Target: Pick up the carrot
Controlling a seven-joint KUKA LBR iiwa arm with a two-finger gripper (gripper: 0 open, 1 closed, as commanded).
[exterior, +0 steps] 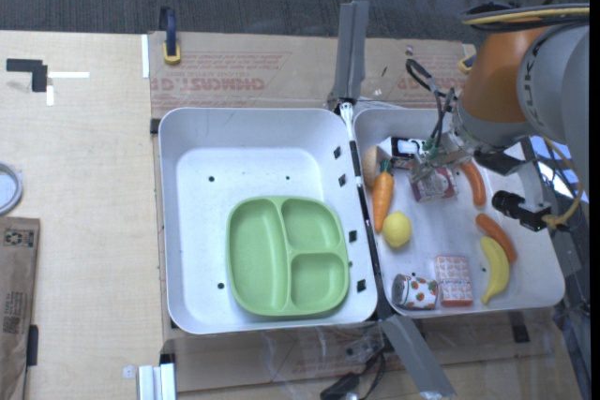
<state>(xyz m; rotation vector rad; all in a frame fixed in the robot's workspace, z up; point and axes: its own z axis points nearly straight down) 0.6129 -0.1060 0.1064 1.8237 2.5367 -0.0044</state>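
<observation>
We see the carrot [382, 199] lying in the right bin [539, 295], close against its left wall, with a lemon [397, 229] touching its lower end and a banana [495, 269] well apart near the bin's right side. The gripper [434, 175] hangs over the upper middle of that bin, just right of the carrot and not touching it; how its pincer stands we cannot tell, for clutter hides it. The left bin [187, 201] holds a green divided plate [286, 255].
</observation>
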